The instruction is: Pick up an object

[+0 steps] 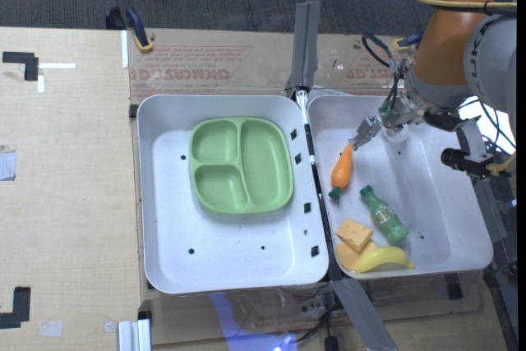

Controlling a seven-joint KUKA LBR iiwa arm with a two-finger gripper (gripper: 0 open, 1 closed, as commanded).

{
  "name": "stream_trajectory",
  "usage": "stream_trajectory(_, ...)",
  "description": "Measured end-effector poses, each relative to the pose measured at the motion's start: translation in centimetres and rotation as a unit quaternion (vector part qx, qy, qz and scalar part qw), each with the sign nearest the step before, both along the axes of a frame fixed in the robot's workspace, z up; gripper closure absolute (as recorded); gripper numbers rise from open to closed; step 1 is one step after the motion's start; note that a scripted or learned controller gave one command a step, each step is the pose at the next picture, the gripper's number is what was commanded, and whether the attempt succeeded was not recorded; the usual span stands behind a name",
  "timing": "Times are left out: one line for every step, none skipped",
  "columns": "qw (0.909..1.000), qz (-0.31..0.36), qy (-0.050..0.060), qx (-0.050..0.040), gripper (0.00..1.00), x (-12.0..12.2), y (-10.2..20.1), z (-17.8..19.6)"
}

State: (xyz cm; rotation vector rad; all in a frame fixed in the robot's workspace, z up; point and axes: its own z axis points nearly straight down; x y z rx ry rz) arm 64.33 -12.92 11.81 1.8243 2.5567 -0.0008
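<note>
On the wooden bench (66, 201), two white bins (164, 242); end effector (367, 130) grip state unclear.

A green three-compartment plate (242, 165) lies in the left white bin (164, 251), which sits on a pale wooden bench (66, 201) beside the right bin (448, 210).

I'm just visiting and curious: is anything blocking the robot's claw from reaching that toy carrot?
Nothing visible does. The gripper hangs just up and right of the carrot, with bare bin floor between them. The bottle lies below the carrot, out of the way.
</note>
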Motion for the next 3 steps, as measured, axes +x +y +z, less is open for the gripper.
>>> stream_trajectory(0.9999,-0.007,-0.009,-0.0011,0.00,-3.5,2.5,-1.7)
stream_trajectory(0.9999,0.016,0.000,0.0002,0.00,-9.1,-0.5,-2.6)
stream_trajectory(0.9999,0.013,0.000,0.0003,1.00,-9.1,-0.6,-1.8)
